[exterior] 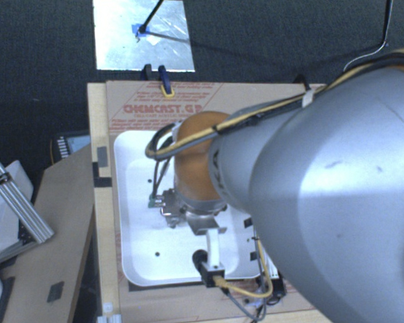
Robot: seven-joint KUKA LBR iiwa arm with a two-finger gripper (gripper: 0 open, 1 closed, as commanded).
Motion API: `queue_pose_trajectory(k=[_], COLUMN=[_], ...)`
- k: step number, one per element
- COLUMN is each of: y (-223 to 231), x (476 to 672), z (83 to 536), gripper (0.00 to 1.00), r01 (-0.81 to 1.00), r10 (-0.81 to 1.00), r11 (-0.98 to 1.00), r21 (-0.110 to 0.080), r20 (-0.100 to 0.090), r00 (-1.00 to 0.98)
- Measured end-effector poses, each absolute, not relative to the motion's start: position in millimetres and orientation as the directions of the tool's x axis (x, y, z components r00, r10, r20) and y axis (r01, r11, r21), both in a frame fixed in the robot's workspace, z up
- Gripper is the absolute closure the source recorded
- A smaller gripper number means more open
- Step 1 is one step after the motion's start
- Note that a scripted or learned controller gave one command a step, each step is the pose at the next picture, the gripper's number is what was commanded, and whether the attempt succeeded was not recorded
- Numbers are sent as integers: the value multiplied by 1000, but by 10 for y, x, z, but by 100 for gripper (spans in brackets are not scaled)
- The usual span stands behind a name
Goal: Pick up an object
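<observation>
One arm (309,187) over white bin (134,213) | left floor bare to rim | tool state: cannot tell

The grey arm (322,186) hides the right-hand bin and much of the left bin (133,193); its fingertips are hidden.

white bin (134,213), grey arm (322,186), orange band (192,158)

floor: dark carpet (40,64) | shiny foil sheet (143,34) | bench: tan board (160,103)
</observation>
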State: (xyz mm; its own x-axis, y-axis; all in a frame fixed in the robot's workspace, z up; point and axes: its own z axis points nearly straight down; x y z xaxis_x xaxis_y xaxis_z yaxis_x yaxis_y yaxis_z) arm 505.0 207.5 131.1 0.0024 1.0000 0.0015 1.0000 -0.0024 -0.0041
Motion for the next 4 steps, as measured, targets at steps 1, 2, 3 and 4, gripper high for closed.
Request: queue_pose_trajectory(k=[1, 2, 3, 4], y=[2073, 2294, 2104, 2262], x=[5055, 4991, 4870, 4877], z=[1411, 2973, 3319, 774], gripper=[100, 100, 100, 100], r01=[1000, 1000, 1000, 1000], r10=[1000, 1000, 1000, 1000], r11=[-3, 8, 4, 1], r21=[-5, 16, 5, -1], r20=[2, 10, 2, -1], r00=[3, -8, -4, -1])
